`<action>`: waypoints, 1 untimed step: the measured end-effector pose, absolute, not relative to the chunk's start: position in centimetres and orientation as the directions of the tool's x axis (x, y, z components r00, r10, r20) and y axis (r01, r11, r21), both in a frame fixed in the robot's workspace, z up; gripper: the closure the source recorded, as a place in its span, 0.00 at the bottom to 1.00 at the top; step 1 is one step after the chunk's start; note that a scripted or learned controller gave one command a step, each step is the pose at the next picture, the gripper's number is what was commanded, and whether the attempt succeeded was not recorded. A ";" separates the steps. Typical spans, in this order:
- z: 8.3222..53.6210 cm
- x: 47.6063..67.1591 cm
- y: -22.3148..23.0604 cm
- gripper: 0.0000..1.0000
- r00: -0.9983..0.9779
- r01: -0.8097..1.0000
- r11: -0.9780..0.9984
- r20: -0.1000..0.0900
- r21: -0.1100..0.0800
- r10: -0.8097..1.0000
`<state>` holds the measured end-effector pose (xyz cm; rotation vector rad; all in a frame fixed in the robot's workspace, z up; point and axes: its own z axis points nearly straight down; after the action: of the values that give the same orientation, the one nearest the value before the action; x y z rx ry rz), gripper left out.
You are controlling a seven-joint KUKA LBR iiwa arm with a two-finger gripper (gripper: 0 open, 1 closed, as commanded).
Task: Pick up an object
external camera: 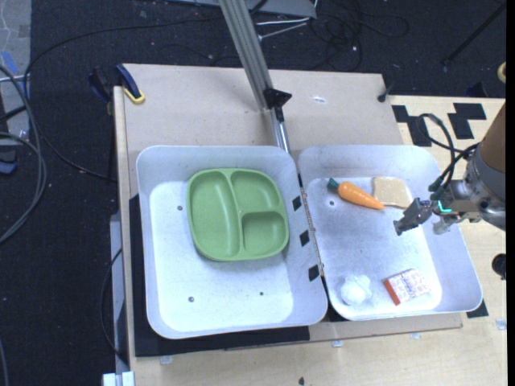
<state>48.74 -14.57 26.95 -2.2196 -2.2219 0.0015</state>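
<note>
A pale wooden bench top (pixel 209 107) stands on a dark speckled floor (pixel 56 240) strewn with black cables (pixel 48 159), and it bears two shallow white plastic bins side by side, the left bin (pixel 161 296) and the right bin (pixel 459 296), joined along their inner edges by small black clips (pixel 310 236). Nearest the camera in the right bin lie a small white crumpled lump (pixel 355 289) and, just beside it toward the arm, a flat red and white packet (pixel 409 285). Further back in that bin an orange toy carrot with a green tip (pixel 358 195) lies touching a tan slice of toy bread (pixel 392 190). The two-finger gripper (pixel 424 215) on the grey arm (pixel 492 175) hangs over the right side of this bin, near the bread; its dark fingers look spread apart with nothing between them. The left bin holds a light green plastic plate with three compartments (pixel 238 214), set toward its far right. Beyond the bins a blue and yellow clamp (pixel 130 85) grips the bench's far left corner, and a grey metal pole (pixel 249 43) slants up from the middle
</note>
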 end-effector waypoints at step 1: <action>27.0 48.8 -14.6 0.00 -0.001 1.000 0.001 0.000 0.000 1.000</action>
<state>48.77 -14.57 27.00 -2.2201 -2.2229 0.0004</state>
